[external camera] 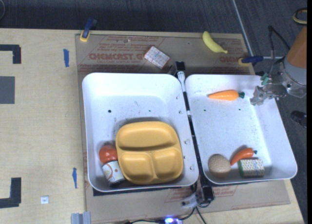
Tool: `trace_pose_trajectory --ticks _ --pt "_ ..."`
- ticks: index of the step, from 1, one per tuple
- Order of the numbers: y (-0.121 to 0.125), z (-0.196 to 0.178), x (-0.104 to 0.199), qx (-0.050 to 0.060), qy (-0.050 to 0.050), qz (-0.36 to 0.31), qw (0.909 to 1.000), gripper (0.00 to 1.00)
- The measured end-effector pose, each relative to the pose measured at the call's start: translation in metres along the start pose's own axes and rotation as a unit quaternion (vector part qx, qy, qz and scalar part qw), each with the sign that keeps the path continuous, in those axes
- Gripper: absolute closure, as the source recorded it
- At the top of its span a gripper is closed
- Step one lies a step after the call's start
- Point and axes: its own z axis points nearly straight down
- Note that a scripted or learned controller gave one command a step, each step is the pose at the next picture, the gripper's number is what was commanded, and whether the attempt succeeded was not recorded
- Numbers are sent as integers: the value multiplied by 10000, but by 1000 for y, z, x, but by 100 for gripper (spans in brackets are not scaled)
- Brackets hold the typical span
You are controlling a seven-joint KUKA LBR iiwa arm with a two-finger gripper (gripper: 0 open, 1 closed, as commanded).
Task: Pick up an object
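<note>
The carrot (224,95) looks like my nearest candidate: it lies on its side at the far end of the right bin (273,135), its green tip pointing right toward the claw (261,96), which hangs just beside it over the bin's far right rim. From this slant I cannot tell how the claw is set, and I see nothing caught in it, so I judge the pick is in its approach stage with no grasp made. Other choices sit at the near end of the same bin: a brownish potato-like lump (219,164), a small orange pepper (242,154) leaning by it, and a little speckled box (251,167) touching the pepper. The left bin (97,121) holds a big yellow divided tray (148,151) with a small can (112,170) and a red-orange ball-like thing (107,153) tucked against its left side. Out on the tabletop (39,121), beyond the bins, rest a banana (213,42) and a small patterned packet (156,56). For the next move I would shift the claw left so it is centred over the carrot's thick middle, turn it to close across the short width, then drop down to the bin floor before squeezing; the round body may roll away if caught off-centre.
</note>
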Motion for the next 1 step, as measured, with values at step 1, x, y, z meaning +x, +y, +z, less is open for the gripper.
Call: trace_pose_trajectory --ticks 1 --pt "0 0 1 5 4 -5 10000 0"
